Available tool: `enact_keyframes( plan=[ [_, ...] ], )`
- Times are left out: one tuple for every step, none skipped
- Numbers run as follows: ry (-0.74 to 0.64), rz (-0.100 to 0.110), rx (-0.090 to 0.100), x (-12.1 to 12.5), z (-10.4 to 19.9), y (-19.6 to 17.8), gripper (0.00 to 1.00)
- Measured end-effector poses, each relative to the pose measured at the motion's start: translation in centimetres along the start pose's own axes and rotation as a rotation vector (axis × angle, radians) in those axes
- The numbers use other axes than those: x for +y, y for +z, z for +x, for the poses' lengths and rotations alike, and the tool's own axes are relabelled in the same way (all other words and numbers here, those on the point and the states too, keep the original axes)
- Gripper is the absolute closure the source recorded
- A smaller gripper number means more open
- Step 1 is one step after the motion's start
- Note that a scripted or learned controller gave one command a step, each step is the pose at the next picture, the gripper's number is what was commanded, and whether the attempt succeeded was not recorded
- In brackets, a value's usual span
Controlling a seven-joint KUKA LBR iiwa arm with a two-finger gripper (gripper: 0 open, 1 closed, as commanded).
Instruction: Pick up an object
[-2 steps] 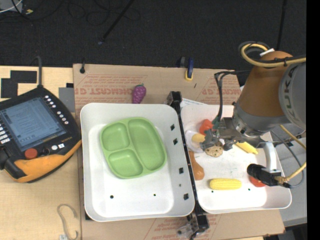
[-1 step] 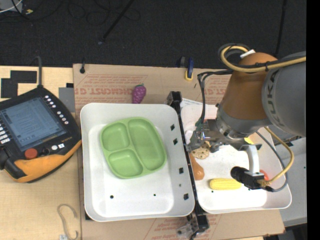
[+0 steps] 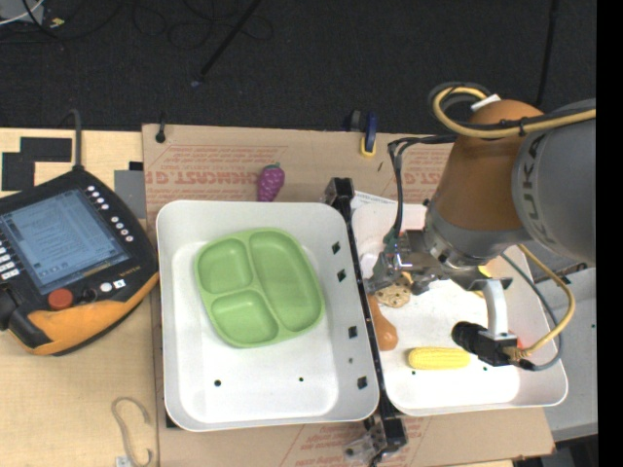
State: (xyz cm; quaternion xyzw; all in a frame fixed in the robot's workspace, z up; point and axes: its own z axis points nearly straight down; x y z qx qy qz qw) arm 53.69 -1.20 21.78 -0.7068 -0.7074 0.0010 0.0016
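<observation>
Nearest us, a yellow plastic corn cob (image 3: 438,359) lies by the right white bin (image 3: 458,389)'s front edge. We cannot tell the end effector (image 3: 398,262)'s opening, just beside a speckled brown cookie (image 3: 394,297).

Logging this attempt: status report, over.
Pincer down in right bin, at the speckled cookie. Hold unconfirmed. Nearby: yellow corn, orange egg.

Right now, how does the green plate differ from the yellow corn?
The plate is green; the corn is yellow. The plate is broad and split into three compartments; the corn is a much smaller, slim cob. The plate lies in the view's left bin, the corn in the right bin. Both lie flat on a white bin floor.
</observation>
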Motion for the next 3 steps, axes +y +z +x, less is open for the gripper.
enact_keyframes(
  plan=[
    [0.006,0.001,0.001,-1.4,-0.1,-1.1,1.0],
    [0.002,0.002,-0.001,-0.8,0.4,0.0,1.0],
    [0.002,-0.002,0.0,0.1,0.1,-1.8,1.0]
  ],
)
